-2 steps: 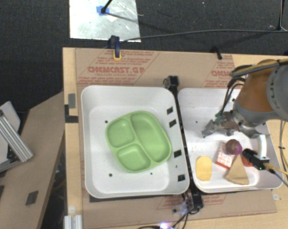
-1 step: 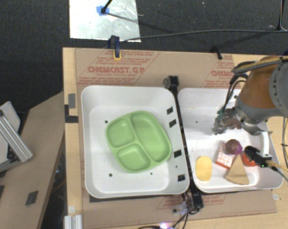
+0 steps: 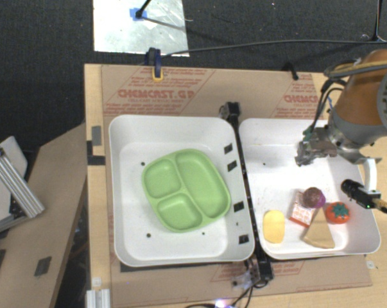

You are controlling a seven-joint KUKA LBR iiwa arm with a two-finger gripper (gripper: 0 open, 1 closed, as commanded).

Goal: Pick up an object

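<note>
The jaws point(image 3: 307, 151) hang over the right bin point(image 3: 270, 140), holding nothing visible; how far open they are cannot be told. The purple ball point(image 3: 314, 197) lies just below them. Best descend straight, centred, clear of the pink block point(image 3: 301, 214).

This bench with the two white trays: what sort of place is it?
Probably a robotics lab's test bench. A grey and orange robot arm reaches over two shallow white plastic bins, one holding small toy foods, the other a green divided plastic plate.
</note>
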